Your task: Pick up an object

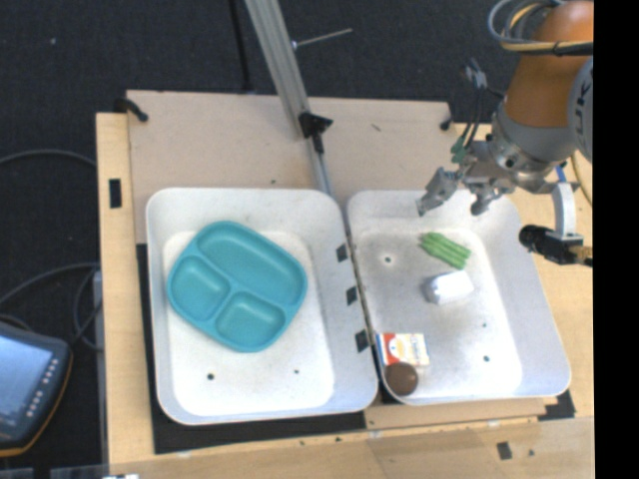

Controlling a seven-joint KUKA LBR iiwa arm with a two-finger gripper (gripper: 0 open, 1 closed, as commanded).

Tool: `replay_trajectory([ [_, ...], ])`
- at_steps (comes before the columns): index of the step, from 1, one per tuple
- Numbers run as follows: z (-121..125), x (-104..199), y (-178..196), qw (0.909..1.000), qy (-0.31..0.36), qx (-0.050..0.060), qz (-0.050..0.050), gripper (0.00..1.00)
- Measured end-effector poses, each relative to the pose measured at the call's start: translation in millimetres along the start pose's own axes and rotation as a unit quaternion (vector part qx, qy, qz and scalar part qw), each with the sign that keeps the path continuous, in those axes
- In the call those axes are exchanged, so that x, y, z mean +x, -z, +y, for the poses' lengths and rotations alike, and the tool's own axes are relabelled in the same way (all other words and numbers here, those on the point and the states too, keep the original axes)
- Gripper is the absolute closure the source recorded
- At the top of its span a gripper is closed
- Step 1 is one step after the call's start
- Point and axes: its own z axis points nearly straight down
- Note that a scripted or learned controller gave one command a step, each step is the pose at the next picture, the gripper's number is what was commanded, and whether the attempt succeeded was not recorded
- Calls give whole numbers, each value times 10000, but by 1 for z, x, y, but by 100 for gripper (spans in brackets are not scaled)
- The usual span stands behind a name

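**Operator:** Where are the fingers right now, and are they carrying anything?

**Observer:** You have the gripper (459, 194) hanging over the far edge of the right bin (519, 367). Its two fingers (433, 197) are spread apart, released, with bare bin floor showing between them. Nothing sits in the gap, so you are holding nothing.

**Operator:** What is closest to them?

**Observer:** The green ribbed object (445, 249). It lies on the bin floor just nearer the camera than the fingertips, tilted on a diagonal, and clear of both fingers. Just past it, farther again from the fingers, you will find the small white-grey object (448, 286), close to the green one; I cannot tell whether the two touch.

**Operator:** Anything else in that bin?

**Observer:** Well away from the fingers, at the bin's near left corner, a small box with red and white print (403, 347) lies flat, and a brown round object (402, 377) sits right against its near side.

**Operator:** And the other bin?

**Observer:** Off to the fingers' side across the divide, the left bin (190, 392) bears a teal divided plate (237, 284) with three compartments, lying flat and well apart from the gripper. Beyond the bins, a metal rail (281, 53) slants up across the bench (240, 138).
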Motion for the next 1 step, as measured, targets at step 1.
replay_trajectory([
  [1,31,-63,-106,10000,-39,28,-10,0],
])
